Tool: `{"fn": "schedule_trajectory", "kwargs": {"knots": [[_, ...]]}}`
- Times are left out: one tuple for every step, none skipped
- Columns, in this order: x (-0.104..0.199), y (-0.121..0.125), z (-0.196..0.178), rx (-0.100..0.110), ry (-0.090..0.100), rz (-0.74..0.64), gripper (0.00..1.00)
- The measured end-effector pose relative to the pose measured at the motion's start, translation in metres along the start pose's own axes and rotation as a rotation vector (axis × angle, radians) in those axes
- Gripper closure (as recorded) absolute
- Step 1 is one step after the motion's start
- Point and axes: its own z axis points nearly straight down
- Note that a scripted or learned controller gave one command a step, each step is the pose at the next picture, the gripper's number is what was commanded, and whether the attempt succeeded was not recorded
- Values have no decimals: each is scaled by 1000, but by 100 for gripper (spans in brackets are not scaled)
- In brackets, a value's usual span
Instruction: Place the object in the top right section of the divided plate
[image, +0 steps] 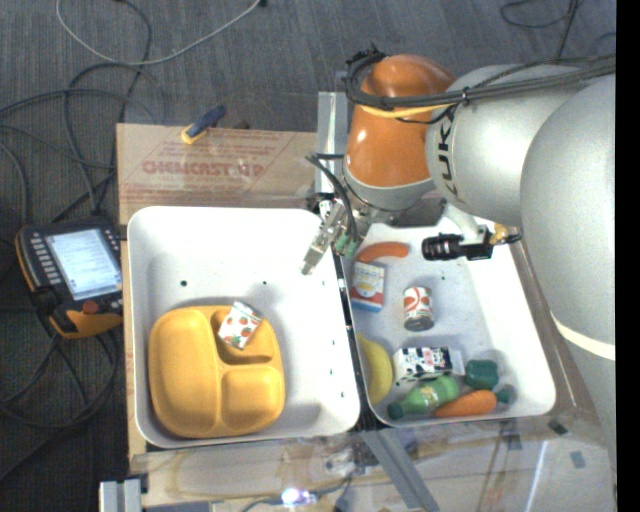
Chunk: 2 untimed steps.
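Sitting in the top right section of the divided plate is a small white carton printed with red and green, tilted against the ridge there. That plate is yellow, with three compartments, and lies in the lower left part of the left bin.

Above that bin's upper right corner hangs the gripper, well apart from the carton; its fingers are slim and point down and to the left, with nothing between them, though whether they are spread or closed I cannot tell.

Beside it, the right bin holds a cup with a red lid, a small can, a banana, a black-and-white carton, a green bottle and a carrot. A cardboard sheet lies behind the left bin, and a handheld screen sits to its left.
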Motion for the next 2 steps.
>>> {"fn": "schedule_trajectory", "kwargs": {"knots": [[-59, -26, -27, 1, -5, -72, 100], [40, 94, 5, -2, 0, -259, 100]]}}
